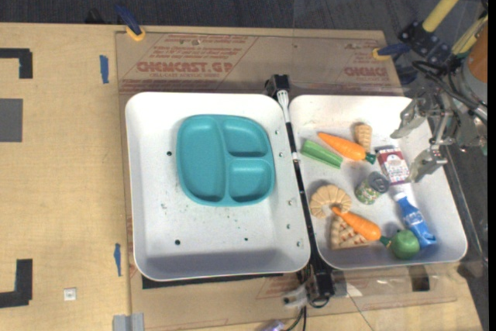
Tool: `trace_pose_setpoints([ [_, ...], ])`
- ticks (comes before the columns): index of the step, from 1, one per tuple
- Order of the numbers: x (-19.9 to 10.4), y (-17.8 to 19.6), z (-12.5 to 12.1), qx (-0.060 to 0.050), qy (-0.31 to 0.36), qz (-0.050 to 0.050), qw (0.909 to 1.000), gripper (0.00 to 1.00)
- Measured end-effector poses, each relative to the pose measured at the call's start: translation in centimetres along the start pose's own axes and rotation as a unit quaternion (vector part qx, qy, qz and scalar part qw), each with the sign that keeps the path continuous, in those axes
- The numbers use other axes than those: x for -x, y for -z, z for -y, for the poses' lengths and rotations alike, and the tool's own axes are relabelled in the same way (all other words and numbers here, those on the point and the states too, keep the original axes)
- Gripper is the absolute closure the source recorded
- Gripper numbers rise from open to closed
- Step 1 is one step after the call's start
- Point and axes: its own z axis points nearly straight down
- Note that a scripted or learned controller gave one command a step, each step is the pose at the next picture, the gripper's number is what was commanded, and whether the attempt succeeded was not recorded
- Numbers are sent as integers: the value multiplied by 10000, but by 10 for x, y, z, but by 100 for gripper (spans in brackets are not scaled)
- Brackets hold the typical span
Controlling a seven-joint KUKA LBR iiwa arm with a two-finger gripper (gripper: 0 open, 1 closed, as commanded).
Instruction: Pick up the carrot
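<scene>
Two white bins sit side by side on the worktop (62,167). The left bin (147,229) carries a teal divided tray (225,159), nothing stacked on it. Over in the right bin (453,236), a carrot (342,146) lies near the middle, its leafy end pointing right, just beside a green pepper (321,154). A second carrot (358,225) rests lower down across a waffle wedge (345,235), near a green apple (404,243) and a blue bottle (413,218). A small red carton (393,164) and a round tin (371,188) sit between them. The end effector (428,137) hangs above the bin's right edge, fingers spread apart, gripping nothing, well clear of both carrots.
</scene>
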Motion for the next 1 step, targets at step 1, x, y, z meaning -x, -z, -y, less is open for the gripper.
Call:
trace_pose_setpoints([
  [1, 27, -151, -40, 5, 375, 10, 9993, 0],
])
